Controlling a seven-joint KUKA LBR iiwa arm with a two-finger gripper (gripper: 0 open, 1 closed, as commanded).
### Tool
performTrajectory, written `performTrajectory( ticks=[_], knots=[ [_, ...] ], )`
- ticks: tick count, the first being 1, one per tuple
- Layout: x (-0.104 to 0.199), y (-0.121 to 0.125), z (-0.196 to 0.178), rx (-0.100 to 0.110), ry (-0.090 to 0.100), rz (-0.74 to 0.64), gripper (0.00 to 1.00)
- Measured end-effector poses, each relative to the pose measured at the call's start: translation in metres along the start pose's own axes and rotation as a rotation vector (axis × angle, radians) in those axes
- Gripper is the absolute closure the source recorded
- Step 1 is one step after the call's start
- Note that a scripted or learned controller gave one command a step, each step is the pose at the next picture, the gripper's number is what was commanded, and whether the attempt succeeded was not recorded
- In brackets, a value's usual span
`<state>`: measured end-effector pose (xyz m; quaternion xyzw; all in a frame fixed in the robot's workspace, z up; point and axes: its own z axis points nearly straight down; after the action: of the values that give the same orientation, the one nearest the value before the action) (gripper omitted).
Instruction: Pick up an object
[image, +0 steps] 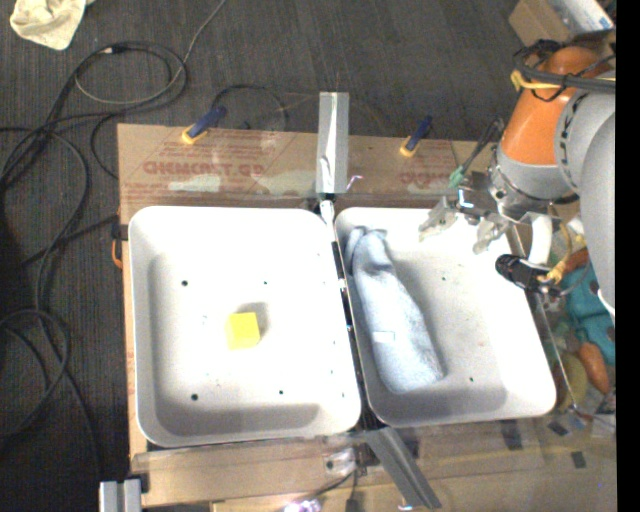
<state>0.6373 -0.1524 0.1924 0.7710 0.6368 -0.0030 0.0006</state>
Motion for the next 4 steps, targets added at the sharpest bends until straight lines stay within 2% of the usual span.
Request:
performTrajectory(
  ticks=[1, 2, 3, 4],
  knots=[
    [-0.043, -0.007, 0.012, -0.001, 0.001, -0.024, 0.00],
    [-0.051, -0.051, 0.005, -0.001, 0.002, 0.030, 0.00],
    [-0.072, -0.054, 0.004, -0.003, 0.004, -0.311, 0.00],
    [-0.035, -0.095, 0.099, -0.008, 0.005, -0.497, 0.00]
  ],
)
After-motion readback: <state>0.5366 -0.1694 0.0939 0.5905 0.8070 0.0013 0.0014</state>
